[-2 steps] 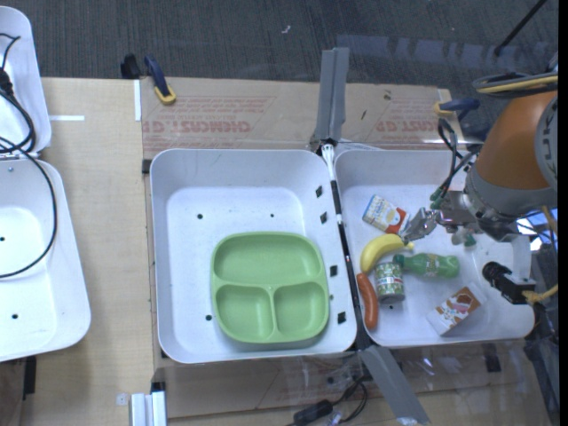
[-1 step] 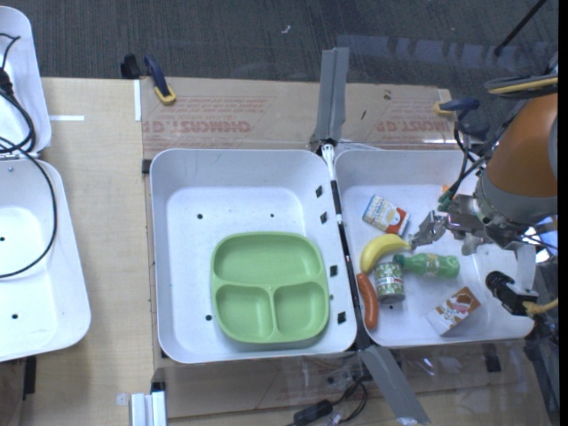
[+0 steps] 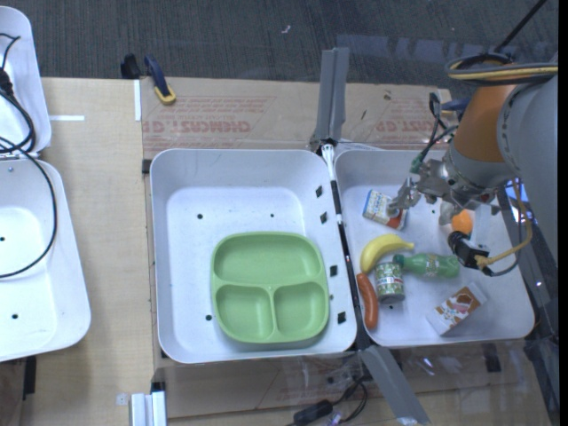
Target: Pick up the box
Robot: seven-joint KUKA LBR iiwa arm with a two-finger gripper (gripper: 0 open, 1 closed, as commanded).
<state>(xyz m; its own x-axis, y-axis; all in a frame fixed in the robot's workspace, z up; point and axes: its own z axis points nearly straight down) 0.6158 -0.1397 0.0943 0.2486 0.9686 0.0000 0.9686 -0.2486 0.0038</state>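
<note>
A small white and blue box (image 3: 379, 206) lies flat in the far left part of the right bin (image 3: 510, 327). My gripper (image 3: 407, 194) hangs just to the right of it, low over the bin floor, with its tip at the box's right edge. The view does not show anything held in it. A second box, a brown and white carton (image 3: 458, 309), lies tilted near the bin's front right corner, well away from the gripper. The grey arm with its orange band (image 3: 486, 131) comes in from the upper right.
The right bin also holds a banana (image 3: 383, 248), a green bottle (image 3: 429, 264), a small can (image 3: 389, 284), a red sausage (image 3: 368, 301) and an orange item (image 3: 461, 223). The left bin (image 3: 177, 238) holds a green divided plate (image 3: 269, 287).
</note>
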